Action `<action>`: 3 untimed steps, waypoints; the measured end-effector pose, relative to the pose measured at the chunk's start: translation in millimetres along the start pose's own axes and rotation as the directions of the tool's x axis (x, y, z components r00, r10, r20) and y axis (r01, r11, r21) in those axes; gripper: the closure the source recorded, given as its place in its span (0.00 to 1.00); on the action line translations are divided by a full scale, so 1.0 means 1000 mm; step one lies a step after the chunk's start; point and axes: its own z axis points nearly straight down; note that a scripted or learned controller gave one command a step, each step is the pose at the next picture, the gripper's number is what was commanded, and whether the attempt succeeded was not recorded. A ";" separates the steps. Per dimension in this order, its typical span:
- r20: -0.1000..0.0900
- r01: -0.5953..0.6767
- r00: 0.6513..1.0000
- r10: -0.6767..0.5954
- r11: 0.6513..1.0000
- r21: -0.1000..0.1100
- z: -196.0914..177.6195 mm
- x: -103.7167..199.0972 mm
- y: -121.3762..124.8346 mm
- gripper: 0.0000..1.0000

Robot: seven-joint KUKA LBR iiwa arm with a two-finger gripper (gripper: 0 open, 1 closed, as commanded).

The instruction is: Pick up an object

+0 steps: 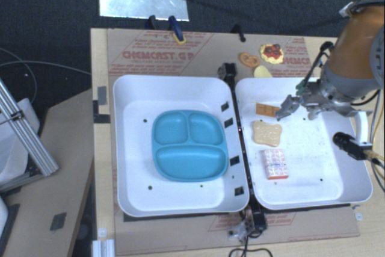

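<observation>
The right bin [355, 186] holds three objects. An orange-brown cracker [266, 109] lies near its back left, a pale bread-like piece [266, 133] sits just in front of it, and a red-and-white box [275, 164] lies nearer the front. My gripper [299, 110] hangs over the back of this bin, just right of the cracker. It is open, its fingers spread with nothing between them. One fingertip [285, 111] points toward the cracker's right end.
A blue divided plate [189, 145] fills the middle of the left bin [129, 129]. Behind the right bin, on the cardboard, lie a cookie [248, 59], a small pizza-like toy [272, 53] and a pale yellow piece [262, 72]. A black fitting [348, 145] sits at the bin's right wall.
</observation>
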 end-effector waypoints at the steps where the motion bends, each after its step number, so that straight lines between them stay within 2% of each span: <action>1: -0.004 0.010 1.000 -0.010 1.000 0.003 0.010 0.099 -0.025 0.00; 2: 0.000 -0.005 1.000 0.005 1.000 0.005 0.009 0.083 -0.098 0.00; 3: 0.003 -0.007 1.000 0.007 1.000 -0.008 0.109 0.032 -0.093 0.00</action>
